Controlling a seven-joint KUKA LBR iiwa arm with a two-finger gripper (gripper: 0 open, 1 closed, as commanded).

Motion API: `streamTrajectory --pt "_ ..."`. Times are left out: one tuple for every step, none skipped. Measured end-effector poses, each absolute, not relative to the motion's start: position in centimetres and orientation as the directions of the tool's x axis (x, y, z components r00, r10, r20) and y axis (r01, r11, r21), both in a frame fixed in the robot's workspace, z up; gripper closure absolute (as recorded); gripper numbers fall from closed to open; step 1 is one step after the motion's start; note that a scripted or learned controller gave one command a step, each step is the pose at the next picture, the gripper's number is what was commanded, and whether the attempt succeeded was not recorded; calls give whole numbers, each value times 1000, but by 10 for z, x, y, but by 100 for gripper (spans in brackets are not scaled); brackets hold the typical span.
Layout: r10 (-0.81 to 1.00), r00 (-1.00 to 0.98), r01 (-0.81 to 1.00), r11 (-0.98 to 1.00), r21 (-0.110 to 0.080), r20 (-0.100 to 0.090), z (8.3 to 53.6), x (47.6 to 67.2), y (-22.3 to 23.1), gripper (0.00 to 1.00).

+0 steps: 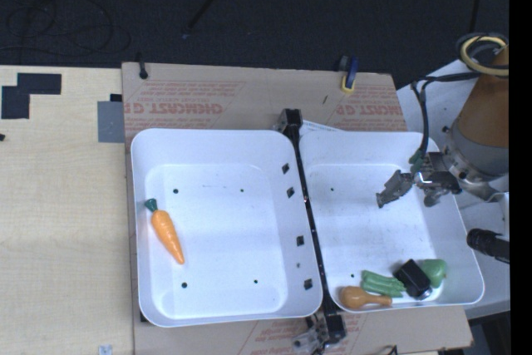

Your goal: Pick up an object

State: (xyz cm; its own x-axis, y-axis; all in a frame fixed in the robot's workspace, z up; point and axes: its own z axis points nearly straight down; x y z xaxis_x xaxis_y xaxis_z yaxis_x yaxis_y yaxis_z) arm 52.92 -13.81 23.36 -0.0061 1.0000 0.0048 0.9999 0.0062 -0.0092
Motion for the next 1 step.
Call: streamTrajectory --pt "1000 -8 1000 8 -3 3 213 577 -64 0"
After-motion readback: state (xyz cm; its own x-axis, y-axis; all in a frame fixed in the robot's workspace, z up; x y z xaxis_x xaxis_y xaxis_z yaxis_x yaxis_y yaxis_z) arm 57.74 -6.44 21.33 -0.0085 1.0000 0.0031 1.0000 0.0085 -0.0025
